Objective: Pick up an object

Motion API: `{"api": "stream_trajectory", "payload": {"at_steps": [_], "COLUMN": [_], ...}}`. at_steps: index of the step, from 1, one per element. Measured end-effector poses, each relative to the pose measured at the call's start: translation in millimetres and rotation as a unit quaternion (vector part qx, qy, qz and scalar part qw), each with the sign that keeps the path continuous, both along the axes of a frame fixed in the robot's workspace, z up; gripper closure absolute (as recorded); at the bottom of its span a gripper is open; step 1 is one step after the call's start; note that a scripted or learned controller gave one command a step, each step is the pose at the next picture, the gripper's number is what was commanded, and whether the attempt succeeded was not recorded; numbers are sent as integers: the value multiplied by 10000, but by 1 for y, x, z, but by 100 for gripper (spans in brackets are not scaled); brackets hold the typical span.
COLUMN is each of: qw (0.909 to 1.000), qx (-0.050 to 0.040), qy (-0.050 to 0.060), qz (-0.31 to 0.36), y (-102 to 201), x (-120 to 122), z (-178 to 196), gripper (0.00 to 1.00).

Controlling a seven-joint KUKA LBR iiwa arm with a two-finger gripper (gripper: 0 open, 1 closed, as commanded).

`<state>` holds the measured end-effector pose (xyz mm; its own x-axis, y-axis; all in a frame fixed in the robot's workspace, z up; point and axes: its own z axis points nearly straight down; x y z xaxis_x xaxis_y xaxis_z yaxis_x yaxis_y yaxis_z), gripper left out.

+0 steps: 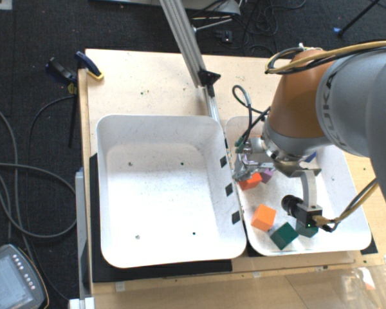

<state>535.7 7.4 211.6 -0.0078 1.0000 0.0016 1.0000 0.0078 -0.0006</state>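
1. Two white bins sit side by side on the bench (148, 76); the left bin (116, 192) carries only small dark specks, the right bin (354, 237) carries the blocks.
2. Gripper (249, 170) is low over the right bin, near its left wall, about midway along that wall. Cables and the wrist body cover most of it; whether it is gripping or spread cannot be told from this view.
3. Red-orange block (249, 183) lies directly under the gripper, close to the bin's left wall. A purple piece (267, 173) sits just beside it, partly hidden by the wrist.
4. Orange cube (264, 217) rests nearer the bin's front edge, and a dark green block (284, 235) lies just beside it, toward the front rim. A teal block (307, 228) lies near the green one, partly behind a black fitting on the arm.
5. Judgement: the red-orange block looks the likely target. It appears small, rigid and light, probably smooth-faced.
6. Judgement: best hold is across two opposite flat faces, not corner to corner. The nearby wall and purple piece leave little room, so a nudge could slide it.
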Motion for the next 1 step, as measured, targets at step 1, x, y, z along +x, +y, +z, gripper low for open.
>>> {"api": "stream_trajectory", "payload": {"at_steps": [1], "qw": [10000], "qx": [2], "qy": [-13], "qz": [3], "y": [49], "x": [15], "z": [15], "gripper": [100]}}
